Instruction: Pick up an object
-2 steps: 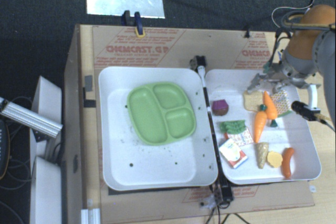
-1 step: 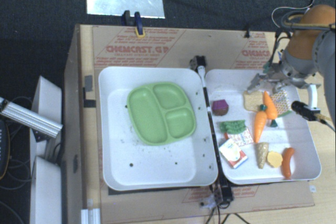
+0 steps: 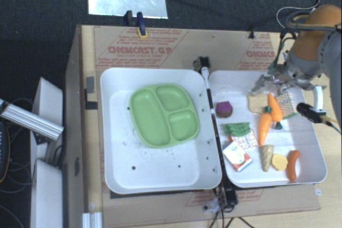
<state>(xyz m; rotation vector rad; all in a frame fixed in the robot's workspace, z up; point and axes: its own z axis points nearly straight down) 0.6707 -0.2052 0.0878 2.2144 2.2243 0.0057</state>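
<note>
Arm over R bin, pincer low at its far edge.
Can't tell pincer state; it sits just above a small carrot and a tan bread slice. Bigger carrot, purple piece, sausage also in R bin. Green tray lies in L bin.

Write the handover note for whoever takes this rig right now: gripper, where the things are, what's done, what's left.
Gripper: hovering over the back of the right bin, near the bread slice; nothing visibly between its fingers.
Right bin holds the objects: two carrots, purple piece, green leafy item, small carton, sausage, yellow piece.
Left bin: green divided tray.
Done: arm positioned over the objects.
Left: grasp one item and lift it.
</note>
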